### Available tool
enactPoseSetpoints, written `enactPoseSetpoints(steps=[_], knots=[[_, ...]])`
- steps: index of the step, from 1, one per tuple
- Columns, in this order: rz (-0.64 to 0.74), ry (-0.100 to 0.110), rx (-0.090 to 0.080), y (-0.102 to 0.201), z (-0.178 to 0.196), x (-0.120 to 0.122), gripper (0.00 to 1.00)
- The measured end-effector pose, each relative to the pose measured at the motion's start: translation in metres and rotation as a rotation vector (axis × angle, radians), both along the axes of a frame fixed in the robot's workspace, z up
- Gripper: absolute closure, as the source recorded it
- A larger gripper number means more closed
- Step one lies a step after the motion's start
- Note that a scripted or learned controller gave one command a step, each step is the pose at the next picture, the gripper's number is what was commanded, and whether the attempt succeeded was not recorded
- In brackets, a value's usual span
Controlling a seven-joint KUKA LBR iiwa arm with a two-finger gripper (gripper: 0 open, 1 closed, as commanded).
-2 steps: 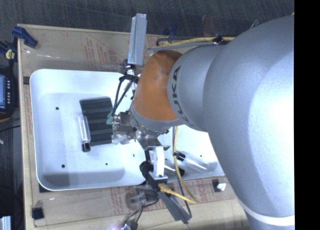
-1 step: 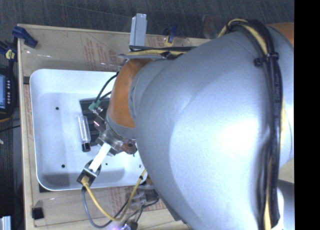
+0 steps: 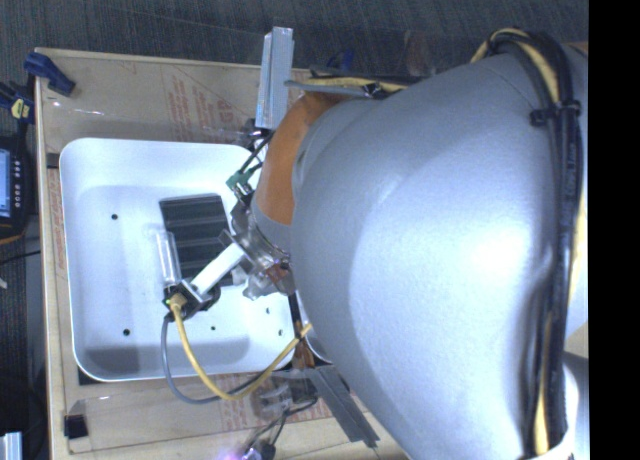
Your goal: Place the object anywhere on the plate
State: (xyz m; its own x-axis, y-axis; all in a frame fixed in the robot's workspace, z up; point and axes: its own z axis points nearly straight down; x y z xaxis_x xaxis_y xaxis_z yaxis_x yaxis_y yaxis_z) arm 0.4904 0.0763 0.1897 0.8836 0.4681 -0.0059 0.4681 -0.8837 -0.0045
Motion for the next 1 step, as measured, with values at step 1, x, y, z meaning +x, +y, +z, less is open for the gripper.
enactPoseSetpoints(steps=[1], knots=[[0.095,-0.005,0.001,-0.0355,0.0372,0.0018,1.0]])
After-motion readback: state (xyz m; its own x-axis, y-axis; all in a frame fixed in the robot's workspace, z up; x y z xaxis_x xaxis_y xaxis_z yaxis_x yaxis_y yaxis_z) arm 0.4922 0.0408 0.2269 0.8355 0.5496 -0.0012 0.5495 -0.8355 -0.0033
